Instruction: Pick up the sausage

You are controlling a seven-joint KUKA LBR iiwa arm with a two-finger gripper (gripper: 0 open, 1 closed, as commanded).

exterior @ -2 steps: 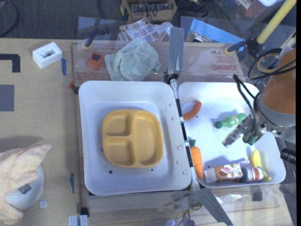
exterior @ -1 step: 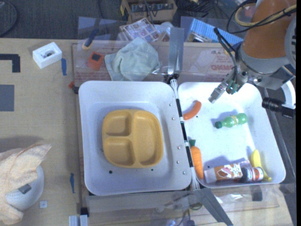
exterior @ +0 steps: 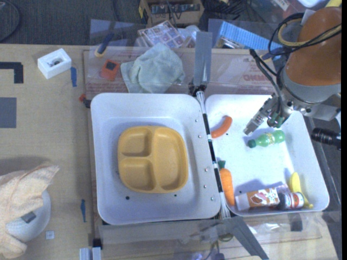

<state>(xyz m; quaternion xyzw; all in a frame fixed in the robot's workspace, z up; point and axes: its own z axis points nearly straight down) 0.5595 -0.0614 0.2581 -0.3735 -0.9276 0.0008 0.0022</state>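
In the right bin [exterior: 320,191], near its upper left corner, the sausage [exterior: 221,127] lies at a slant, close to the divide between the bins and apart from everything else. The gripper [exterior: 262,120] hangs over the bin's upper middle, to the sausage's right, with nothing between its fingers; whether they stand wide or narrow I cannot tell. Just below it lies a green bottle [exterior: 267,140]. A carrot [exterior: 226,184] lies along the bin's left wall lower down, a sauce bottle [exterior: 269,200] stretches along the front wall, and a banana [exterior: 297,186] rests beside it at the right. The left bin [exterior: 103,118] holds a yellow tray [exterior: 153,159] with three compartments. Behind the bins a pale green cloth [exterior: 154,68] lies crumpled on the bench.
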